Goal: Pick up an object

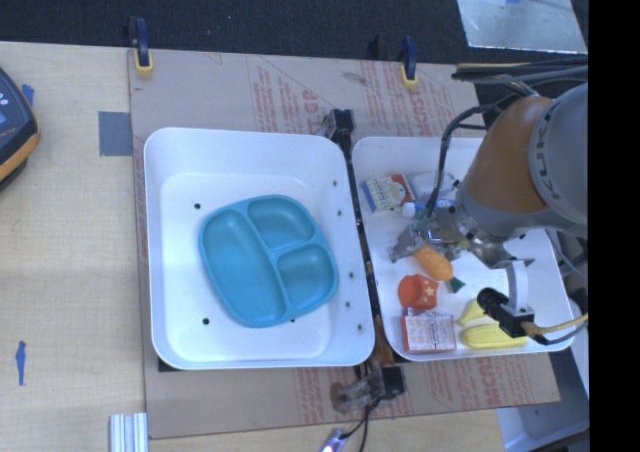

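Observation:
The right bin (pixel 372 240) holds several small items. An orange carrot-shaped piece (pixel 434 264) lies in its middle, with a red tomato-like piece (pixel 418 291) just below it. A red and white carton (pixel 428 332) rests at the front, beside a yellow piece (pixel 489 332) at the front right. A white and blue packet (pixel 385 191) sits at the back left. My gripper (pixel 420 238) hangs low over the bin's middle, right above the orange piece and close to it. The wrist hides whether it touches anything.
The left bin (pixel 170 240) contains a blue divided plate (pixel 267 258). The grey arm with its orange band (pixel 510 165) covers the right bin's back right part. A black cable (pixel 515 312) loops over the yellow piece. Clamps stand along the board's far edge.

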`<state>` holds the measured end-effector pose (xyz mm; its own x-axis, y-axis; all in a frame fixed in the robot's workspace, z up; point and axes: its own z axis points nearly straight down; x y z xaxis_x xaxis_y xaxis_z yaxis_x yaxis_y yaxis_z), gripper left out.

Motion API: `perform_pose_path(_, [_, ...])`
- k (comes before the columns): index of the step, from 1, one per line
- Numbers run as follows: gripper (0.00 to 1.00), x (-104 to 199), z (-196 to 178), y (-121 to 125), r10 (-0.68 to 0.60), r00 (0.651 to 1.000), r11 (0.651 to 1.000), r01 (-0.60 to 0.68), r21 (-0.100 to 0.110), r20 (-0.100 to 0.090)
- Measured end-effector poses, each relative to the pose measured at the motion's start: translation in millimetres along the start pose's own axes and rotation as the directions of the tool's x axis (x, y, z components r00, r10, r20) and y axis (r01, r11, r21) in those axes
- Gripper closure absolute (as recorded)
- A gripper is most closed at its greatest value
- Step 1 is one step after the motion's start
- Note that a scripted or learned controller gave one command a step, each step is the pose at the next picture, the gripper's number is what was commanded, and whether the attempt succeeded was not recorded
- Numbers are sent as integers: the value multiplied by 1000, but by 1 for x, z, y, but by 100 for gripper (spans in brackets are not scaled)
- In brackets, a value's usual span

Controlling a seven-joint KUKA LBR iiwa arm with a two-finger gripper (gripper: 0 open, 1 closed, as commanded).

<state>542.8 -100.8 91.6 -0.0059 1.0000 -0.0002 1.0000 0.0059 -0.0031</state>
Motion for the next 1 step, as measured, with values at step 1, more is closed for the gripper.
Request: perform_pose_path(1, [100, -1, -10, 0, -2, 1000, 1000, 2, 2, 1])
